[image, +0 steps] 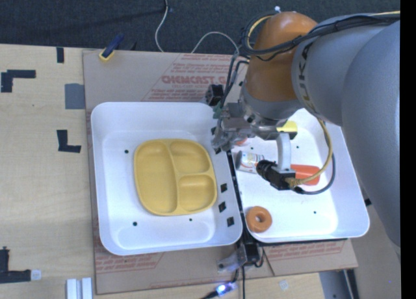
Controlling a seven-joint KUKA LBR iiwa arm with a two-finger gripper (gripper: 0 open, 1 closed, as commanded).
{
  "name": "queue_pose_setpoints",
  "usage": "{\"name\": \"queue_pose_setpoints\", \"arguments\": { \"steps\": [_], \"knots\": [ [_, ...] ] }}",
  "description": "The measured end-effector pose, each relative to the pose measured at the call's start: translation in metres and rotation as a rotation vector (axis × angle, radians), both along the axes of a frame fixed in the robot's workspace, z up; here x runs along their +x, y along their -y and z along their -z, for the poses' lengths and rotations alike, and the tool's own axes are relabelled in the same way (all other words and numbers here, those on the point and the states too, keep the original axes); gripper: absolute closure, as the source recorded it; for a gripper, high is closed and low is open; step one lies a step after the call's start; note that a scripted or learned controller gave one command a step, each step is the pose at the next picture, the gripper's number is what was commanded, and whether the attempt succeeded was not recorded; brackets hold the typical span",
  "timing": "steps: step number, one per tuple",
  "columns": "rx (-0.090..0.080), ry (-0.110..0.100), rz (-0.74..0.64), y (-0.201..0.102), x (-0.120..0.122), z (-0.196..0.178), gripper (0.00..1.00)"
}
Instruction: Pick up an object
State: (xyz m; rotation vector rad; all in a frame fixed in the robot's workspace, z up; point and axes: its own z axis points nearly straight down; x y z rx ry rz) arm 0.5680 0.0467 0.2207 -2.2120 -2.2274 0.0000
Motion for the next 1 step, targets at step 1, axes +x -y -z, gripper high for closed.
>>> {"name": "queue_pose_setpoints", "arguments": {
  "steps": [1],
  "knots": [
    [-0.001,-0.003,0.000,-0.0511,-0.0200,0.0090,1.00]
  ]
}}
